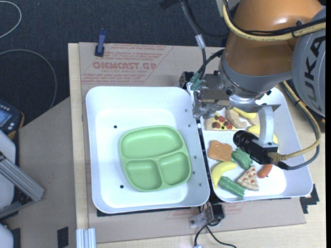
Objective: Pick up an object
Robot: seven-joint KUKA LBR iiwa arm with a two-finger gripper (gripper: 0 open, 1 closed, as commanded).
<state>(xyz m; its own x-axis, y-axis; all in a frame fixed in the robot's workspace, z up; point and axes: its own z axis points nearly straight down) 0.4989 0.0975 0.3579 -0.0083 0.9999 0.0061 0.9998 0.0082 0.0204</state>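
The arm is the biggest thing I have to mind. Its wrist hangs past the green tray, on the arm's side of it, over the far end of the food bin. The tray bin has the tray lying flat in its middle, with bare white floor all round it.

The gripper sits beyond the tray's far corner, right beside the shared wall between the two bins. The wrist hides its tips, so I cannot tell whether it is open or closed, or whether it has anything.

The pickable things lie in the food bin. Just across the wall from the tray are an orange slab and a banana, with a pizza slice farther out from the tray.

My worry is that wall. A descent this close to it could land on the rim or wedge against it. The toys are also crowded and touching, so a grab may pinch two or knock one aside. Open room lies around the tray. Among the food there is little.
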